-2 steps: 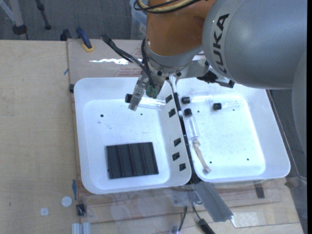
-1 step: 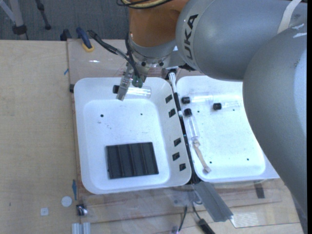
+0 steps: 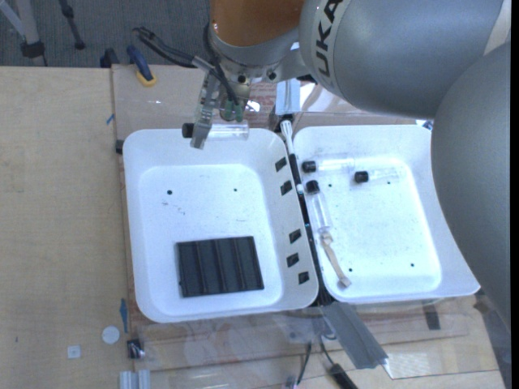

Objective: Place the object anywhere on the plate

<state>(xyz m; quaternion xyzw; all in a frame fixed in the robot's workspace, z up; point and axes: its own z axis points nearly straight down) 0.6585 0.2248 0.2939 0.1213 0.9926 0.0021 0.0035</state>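
- Bench (image 3: pixel 57 217): bare light wood at far left. A small grey disc (image 3: pixel 109 335) lies on it near the lower left corner of the bins.
- Blue clamp (image 3: pixel 144 73): on the bench's far edge, beyond the left bin's far left corner.
- Left bin (image 3: pixel 146 241): white and shallow, with a few dark specks on the floor.
- Black plate (image 3: pixel 220 266): a ribbed rectangle lying flat on the left bin's floor, in the near half and right of centre. Nothing rests on it.
- Gripper (image 3: pixel 215 125): hangs over the far rim of the left bin, pointing down under the orange band (image 3: pixel 243 10). I cannot tell whether it is spread or pressed together.
- Clear object (image 3: pixel 231 130): a small transparent piece at the far rim of the left bin, right at the gripper's tip and well apart from the black plate. I cannot tell whether it is pinched or just lying on the rim.
- Black clips (image 3: pixel 293 236): a row along the seam where the two bins meet.
- Right bin (image 3: pixel 381 241): white. A clear tube (image 3: pixel 320 213) lies along its left wall with a tan strip (image 3: pixel 332 262) nearer the camera, and a small black piece (image 3: pixel 361 177) sits towards the far side.
- Arm (image 3: pixel 422 47): a grey bulk covering the upper right and overhanging the right bin's right edge.
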